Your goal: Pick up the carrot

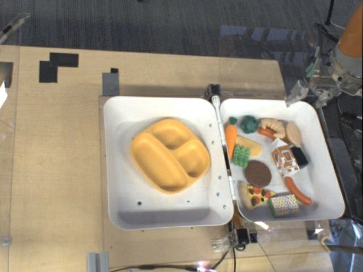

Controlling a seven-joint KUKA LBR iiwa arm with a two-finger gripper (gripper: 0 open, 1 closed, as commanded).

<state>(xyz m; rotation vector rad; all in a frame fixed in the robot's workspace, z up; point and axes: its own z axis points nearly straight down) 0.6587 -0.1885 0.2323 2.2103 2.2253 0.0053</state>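
Observation:
The carrot (231, 140), orange with a small green top, lies lengthwise in the right bin (329, 152), close along the bin's left wall. A green studded toy (240, 155) touches its lower end. My gripper (309, 95) hangs above the right bin's far right corner, well up and to the right of the carrot. Its two fingers stand apart, open, with nothing between them.
The right bin also holds broccoli (248, 123), a brown disc (258, 173), a small carton (285, 158), a pizza slice (256, 196), a sausage (298, 191) and several other toy foods. A yellow divided dish (169, 153) sits in the left bin (122, 208).

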